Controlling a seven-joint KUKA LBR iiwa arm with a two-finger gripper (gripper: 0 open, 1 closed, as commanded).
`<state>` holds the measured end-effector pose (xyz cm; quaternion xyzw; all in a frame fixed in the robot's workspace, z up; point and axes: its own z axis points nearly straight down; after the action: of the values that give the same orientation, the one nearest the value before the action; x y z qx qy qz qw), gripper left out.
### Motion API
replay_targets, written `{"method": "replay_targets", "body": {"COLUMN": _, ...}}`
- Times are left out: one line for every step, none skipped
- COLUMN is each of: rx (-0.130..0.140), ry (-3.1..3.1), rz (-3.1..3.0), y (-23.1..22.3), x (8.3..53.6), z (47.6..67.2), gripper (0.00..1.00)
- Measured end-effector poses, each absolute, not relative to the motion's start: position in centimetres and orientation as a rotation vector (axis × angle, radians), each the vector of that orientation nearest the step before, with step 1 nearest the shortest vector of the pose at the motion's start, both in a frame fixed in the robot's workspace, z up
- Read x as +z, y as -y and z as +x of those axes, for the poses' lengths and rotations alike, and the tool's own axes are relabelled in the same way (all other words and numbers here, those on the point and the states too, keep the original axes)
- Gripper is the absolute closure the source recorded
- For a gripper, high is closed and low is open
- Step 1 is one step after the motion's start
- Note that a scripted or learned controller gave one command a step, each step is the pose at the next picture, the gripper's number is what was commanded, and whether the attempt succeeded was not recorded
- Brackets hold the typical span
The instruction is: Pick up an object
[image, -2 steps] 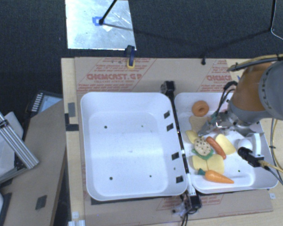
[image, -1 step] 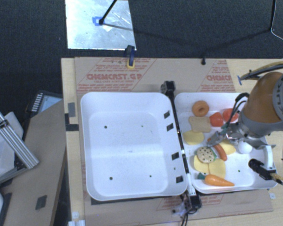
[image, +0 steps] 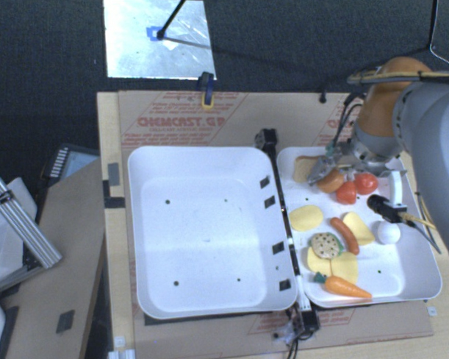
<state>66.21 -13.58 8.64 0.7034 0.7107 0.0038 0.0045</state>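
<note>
The gripper hangs low at the far edge of the right bin, directly over an orange-brown roll-shaped toy. From this slant I cannot tell whether the claw is open or closed, and nothing can be seen held in it.

That roll is the likeliest target. It lies near the bin's far-left corner, just beside a bread slice and touching, or nearly touching, a red tomato, with a second tomato behind. It looks like hollow plastic play food, so probably light, stiff and rather slick. A grip across its narrow middle seems safest, since the rounded ends could squirt out.

Further toward the near edge, the right bin holds a yellow disc, a speckled cookie, a sausage on a yellow slice, a white egg, pale yellow pieces and a carrot close to the near-left corner.

The left bin shows only its bare white floor.
</note>
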Motion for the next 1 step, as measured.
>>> {"method": "replay_targets", "body": {"rx": 0.006, "ry": -2.23, "rz": 2.21, "y": 8.3, "x": 8.54, "z": 67.01, "gripper": 0.0}}
